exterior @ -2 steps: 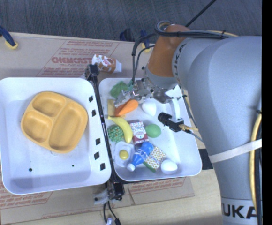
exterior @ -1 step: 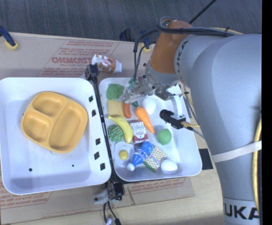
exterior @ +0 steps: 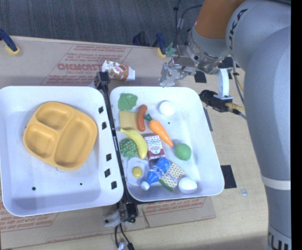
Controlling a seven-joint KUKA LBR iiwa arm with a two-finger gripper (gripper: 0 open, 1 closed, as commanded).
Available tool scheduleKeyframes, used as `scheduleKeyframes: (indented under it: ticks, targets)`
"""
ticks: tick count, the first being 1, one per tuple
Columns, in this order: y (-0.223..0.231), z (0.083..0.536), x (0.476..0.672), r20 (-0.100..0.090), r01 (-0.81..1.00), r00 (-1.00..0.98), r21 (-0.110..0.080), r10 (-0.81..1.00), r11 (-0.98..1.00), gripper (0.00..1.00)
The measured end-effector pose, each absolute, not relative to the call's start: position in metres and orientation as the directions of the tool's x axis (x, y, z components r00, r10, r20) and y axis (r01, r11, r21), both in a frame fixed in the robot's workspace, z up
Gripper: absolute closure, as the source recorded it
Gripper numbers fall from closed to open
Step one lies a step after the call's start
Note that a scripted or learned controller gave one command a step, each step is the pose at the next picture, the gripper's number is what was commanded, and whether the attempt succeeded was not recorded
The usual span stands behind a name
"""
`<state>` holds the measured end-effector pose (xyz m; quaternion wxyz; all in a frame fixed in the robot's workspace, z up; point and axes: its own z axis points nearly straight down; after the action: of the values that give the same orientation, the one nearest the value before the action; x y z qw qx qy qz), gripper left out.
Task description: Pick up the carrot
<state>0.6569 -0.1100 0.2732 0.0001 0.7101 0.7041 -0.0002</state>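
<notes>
Looking down, we see the carrot (exterior: 161,132) in the right bin (exterior: 205,139), lying nearer and slightly left of the pincer (exterior: 173,73) above the far rim; its long axis slants far-left to near-right. We cannot tell the pincer's opening.

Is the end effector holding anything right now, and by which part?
Nothing is held. The end effector hangs above the far rim of the right white bin, while the orange toy carrot lies untouched in that bin.
</notes>
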Motion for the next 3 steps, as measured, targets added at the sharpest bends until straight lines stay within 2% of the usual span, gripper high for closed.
scheduleKeyframes:
  ticks: [1, 2, 3]
  targets:
    - [-0.110, 0.272, 0.657, 0.000, 1.000, 0.008, -0.003, 1.000, -0.008, 0.00]
    - [-0.132, 0.134, 0.619, 0.001, 1.000, 0.018, -0.008, 1.000, -0.018, 0.00]
    - [-0.182, 0.092, 0.607, 0.002, 0.948, -0.317, -0.004, 0.948, 0.317, 0.00]
